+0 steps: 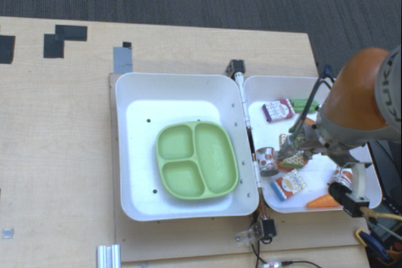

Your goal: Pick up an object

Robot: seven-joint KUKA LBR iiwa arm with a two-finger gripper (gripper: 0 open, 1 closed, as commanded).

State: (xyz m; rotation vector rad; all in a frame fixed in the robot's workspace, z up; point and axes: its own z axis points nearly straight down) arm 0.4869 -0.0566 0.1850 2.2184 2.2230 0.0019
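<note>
The grey arm's jaws (291, 149) hang low in the right white bin (257, 111), among small packets; their state cannot be told. A purple packet (277, 110) lies behind, an orange carrot-shaped toy (323, 201) nearer. The left white bin (132, 135) holds a green divided plate (196, 160).

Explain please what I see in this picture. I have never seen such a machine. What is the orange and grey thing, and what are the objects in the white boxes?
The orange and grey thing is a robot arm, seen from a camera above the bench. Its gripper reaches down into the right bin, among small items: a purple packet, a snack packet and an orange carrot. The left bin contains a green divided plate. I cannot tell whether the gripper holds anything.
</note>
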